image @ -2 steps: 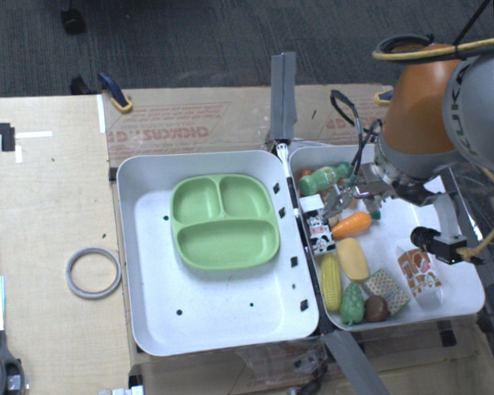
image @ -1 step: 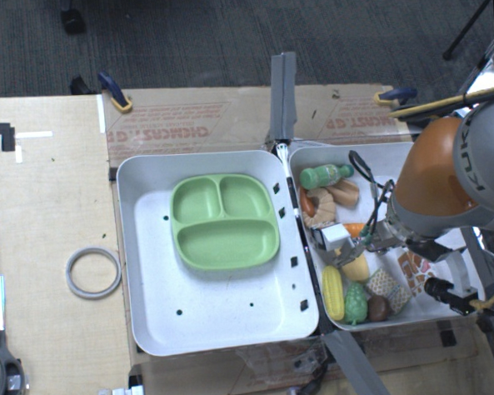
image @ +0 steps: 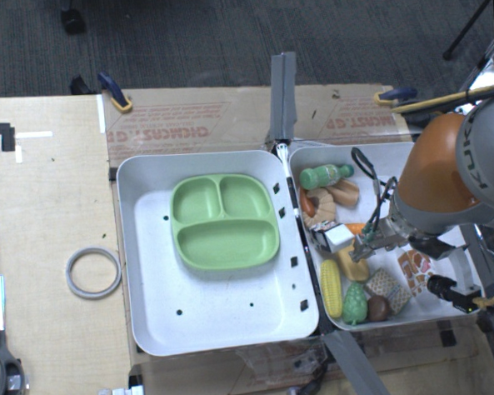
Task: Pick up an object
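My gripper [image: 363, 247] is low in the right bin [image: 444, 143], near its middle, among a pile of toy food. It hangs right over a tan piece [image: 354, 268] and beside a small white box [image: 337, 235]. In front of it lie a yellow corn cob [image: 330, 287], a green pear-like fruit [image: 354, 303] and a brown round piece [image: 377, 308]. A green bottle [image: 325, 176] and a tan bread-like piece [image: 345, 195] sit toward the back of the bin. The grey and orange arm [image: 433, 177] hides the bin's right part.
The left bin [image: 151, 265] holds a green divided plate [image: 225, 220]. Patterned packets [image: 386, 284] lie near the right bin's front edge. On the bench to the left are a grey ring [image: 94, 271] and scissors [image: 4, 366]. A black cable [image: 364, 164] loops over the right bin.
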You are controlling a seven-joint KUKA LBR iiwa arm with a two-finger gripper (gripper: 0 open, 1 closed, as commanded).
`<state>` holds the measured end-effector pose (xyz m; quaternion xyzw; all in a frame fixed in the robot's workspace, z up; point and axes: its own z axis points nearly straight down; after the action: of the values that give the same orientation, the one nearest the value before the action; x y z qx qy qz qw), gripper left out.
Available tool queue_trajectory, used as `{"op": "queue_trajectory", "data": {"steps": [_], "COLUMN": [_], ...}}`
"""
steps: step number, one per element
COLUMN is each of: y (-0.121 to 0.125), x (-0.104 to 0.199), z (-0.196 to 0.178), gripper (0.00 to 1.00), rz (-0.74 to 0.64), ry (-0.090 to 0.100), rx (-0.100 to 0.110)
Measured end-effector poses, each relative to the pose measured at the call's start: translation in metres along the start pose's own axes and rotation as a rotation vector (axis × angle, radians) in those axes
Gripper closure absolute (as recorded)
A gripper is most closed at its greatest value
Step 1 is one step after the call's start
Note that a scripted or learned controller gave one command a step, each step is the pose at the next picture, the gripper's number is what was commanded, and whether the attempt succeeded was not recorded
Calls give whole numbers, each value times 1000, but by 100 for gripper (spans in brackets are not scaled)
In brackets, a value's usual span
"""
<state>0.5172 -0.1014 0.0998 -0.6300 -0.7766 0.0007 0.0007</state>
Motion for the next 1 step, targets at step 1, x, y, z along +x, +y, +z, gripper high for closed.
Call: {"op": "queue_trajectory", "data": {"steps": [1], "y": [0], "x": [0], "z": [0], "gripper": [0], "rz": [-1], "ry": [0], "rx": [0]}}
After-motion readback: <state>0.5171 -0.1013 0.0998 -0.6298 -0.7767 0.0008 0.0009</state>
